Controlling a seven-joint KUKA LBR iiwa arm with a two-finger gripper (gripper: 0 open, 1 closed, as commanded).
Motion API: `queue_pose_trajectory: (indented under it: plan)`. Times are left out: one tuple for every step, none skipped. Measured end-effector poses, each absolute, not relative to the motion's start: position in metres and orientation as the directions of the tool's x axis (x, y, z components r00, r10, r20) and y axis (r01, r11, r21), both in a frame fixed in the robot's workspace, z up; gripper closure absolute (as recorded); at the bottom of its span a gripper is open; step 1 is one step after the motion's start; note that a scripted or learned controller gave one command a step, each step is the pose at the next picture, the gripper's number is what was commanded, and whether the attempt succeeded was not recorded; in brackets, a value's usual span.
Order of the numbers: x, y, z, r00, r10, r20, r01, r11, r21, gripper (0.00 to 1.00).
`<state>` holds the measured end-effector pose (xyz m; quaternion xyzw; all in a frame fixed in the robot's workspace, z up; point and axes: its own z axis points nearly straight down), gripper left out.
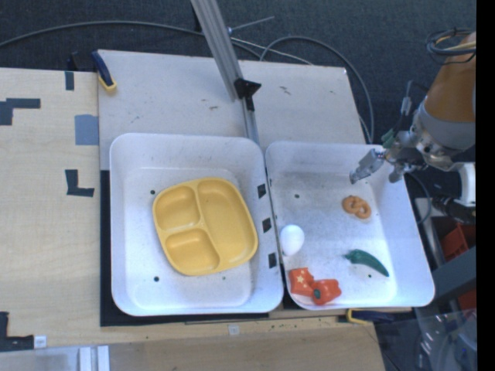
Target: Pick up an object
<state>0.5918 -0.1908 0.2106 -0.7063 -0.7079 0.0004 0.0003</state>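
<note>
The gripper hangs over the right bin's far right corner, fingers spread wide, holding nothing. Just below it, by the right edge, lies the orange pretzel.

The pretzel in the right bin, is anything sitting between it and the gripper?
Nothing visible. The gripper is above the upper right part of the right bin, and the pretzel lies just below it in the view, with only bare bin floor between. The egg, green pepper and red pieces lie farther down.
</note>
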Motion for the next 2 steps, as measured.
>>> queue_pose_trajectory:
  plan:
    - [0.592,-0.191,0.211,-0.003,1.0,0.0,1.0,0.003,-0.001,0.0]
    - [0.593,-0.19,0.167,-0.002,1.0,0.0,1.0,0.002,-0.006,0.0]
